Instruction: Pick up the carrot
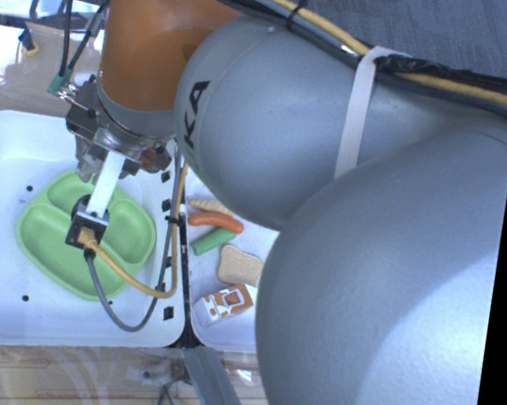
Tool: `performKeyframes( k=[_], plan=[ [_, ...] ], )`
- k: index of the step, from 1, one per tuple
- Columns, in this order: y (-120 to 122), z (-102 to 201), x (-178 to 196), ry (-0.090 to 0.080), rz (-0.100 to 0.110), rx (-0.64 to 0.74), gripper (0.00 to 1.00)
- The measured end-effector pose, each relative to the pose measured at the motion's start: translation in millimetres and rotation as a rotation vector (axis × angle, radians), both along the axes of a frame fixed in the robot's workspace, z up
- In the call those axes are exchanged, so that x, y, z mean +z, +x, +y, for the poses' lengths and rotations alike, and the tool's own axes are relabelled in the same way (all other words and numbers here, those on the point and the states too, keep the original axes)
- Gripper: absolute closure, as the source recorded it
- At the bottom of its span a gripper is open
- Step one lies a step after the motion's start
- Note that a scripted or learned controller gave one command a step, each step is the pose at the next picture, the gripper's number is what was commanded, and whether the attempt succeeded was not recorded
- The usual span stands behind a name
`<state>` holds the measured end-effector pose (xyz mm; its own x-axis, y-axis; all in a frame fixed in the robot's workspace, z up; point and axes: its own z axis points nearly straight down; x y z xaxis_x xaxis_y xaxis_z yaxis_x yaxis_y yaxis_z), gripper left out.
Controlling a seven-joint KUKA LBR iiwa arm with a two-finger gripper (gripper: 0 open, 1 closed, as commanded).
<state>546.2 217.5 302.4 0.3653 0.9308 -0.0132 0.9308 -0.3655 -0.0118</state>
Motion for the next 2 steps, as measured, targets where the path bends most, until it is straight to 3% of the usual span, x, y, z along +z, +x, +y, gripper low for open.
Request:
performKeyframes(
  k=[1,2],
  plan=[
    [-52.8,-8.7,5.6,0.007,-0.011,0.001,1.0],
    [-4.5,0.4,-75.7,0.001,-0.004,-0.05,1.0]
  ],
)
